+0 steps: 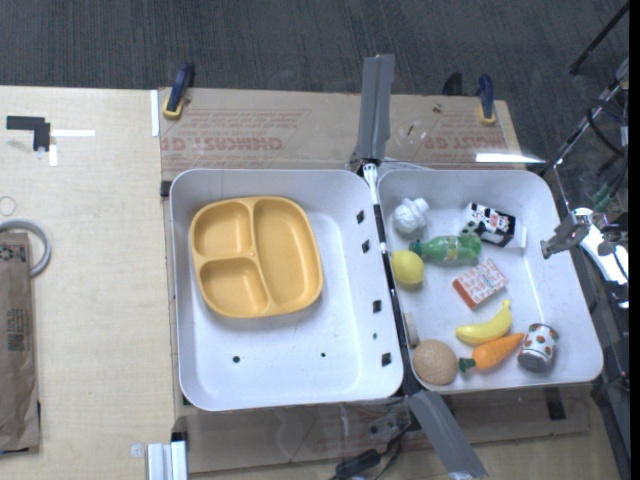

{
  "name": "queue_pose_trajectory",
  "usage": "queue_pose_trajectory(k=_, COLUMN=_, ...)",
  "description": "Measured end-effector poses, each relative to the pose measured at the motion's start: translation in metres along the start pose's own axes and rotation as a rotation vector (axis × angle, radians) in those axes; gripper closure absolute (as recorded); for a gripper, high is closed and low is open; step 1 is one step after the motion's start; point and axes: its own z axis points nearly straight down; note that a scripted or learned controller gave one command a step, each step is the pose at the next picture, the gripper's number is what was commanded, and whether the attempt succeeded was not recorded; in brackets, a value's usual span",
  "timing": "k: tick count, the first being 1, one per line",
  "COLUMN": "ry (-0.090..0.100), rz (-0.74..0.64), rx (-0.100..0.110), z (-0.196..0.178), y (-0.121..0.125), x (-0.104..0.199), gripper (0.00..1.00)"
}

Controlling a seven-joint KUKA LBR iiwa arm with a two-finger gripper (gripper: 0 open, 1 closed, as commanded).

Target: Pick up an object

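Observation:
The right bin [560, 298] holds several small items. Among them are a white lump [410, 213], a black-and-white toy [490, 224], a green toy [447, 249] and a yellow lemon [407, 267]. Lower in the bin lie a red box [480, 282], a banana [485, 325], a carrot [492, 351], a small can [537, 348] and a brown ball [434, 362]. My gripper [566, 236] hangs at the far right, over the bin's right rim, apart from every item.
The left bin [200, 368] holds a yellow divided plate [257, 256]. A grey divider bar [376, 108] runs between the bins at the back. Clamps [180, 88] hold cardboard behind them. A brown bag [18, 338] lies at the far left.

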Motion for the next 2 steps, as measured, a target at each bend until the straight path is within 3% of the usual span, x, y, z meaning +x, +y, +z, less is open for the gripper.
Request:
queue_pose_trajectory(k=1, ry=-0.002, rz=-0.004, rx=0.002, z=-0.007, y=0.002, x=0.000, gripper=1.00)
queue_pose_trajectory(k=2, ry=-0.001, rz=0.034, rx=0.002, z=0.093, y=-0.011, x=0.093, gripper=1.00)
